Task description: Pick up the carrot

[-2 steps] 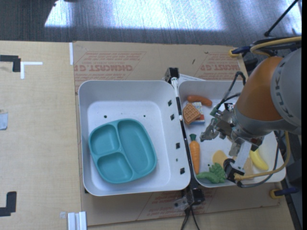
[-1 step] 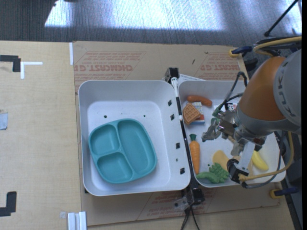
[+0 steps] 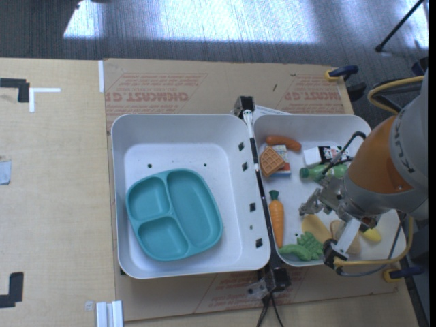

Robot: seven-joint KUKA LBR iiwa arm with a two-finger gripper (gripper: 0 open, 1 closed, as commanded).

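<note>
In the camera view, the arm [image 3: 381, 169] is reaching in from the right and hanging over the right bin [image 3: 310, 122], covering much of that bin's right half. The gripper [image 3: 320, 201] is sitting below the orange band, over the bin's middle. It is reading as a tangle of grey metal, so whether it is wide or narrow cannot be told. Nothing is visibly held in it.

The carrot [image 3: 276, 213] is lying in full view along the right bin's left wall, green top toward the far side, apart from the gripper. Beyond it a waffle [image 3: 272, 161] is lying tilted, and a sausage [image 3: 283, 142] is resting near the far wall. A green item [image 3: 319, 173] is running under the arm, its right end hidden. A white card [image 3: 328, 154] is being crossed by a black cable, and its print is too small to read. A green leafy toy [image 3: 303, 247] is lying by the near wall, just beside the carrot's tip. A yellow piece [image 3: 313, 223] is lying partly under the gripper, and another yellow bit [image 3: 372, 236] is peeping out below the arm; what either is cannot be told.

The left bin [image 3: 177, 131] is holding a teal plate [image 3: 194, 210] with three compartments, fully in view.
</note>
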